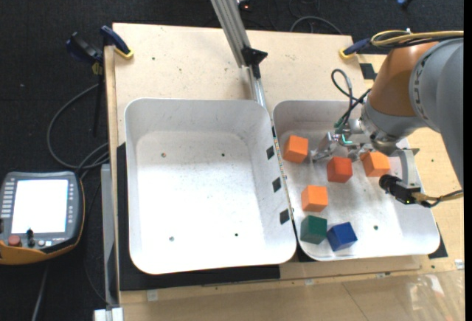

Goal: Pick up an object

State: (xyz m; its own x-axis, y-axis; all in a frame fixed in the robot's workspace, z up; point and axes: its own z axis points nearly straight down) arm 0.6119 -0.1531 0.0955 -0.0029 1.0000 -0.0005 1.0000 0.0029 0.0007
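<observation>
Over right bin [413,235], arm [420,87] bent down; pincer [333,144] seemingly above red cube [339,169].

Grey arm [417,87] low, wrist bent leftward

No writing to read anywhere here: the handheld pendant [40,218] shows a blank white screen, its buttons too small to read.

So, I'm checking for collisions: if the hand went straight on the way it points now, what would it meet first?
The hand points toward the view's left, so likely the orange cube near the right bin's left wall; depth is unclear.
</observation>
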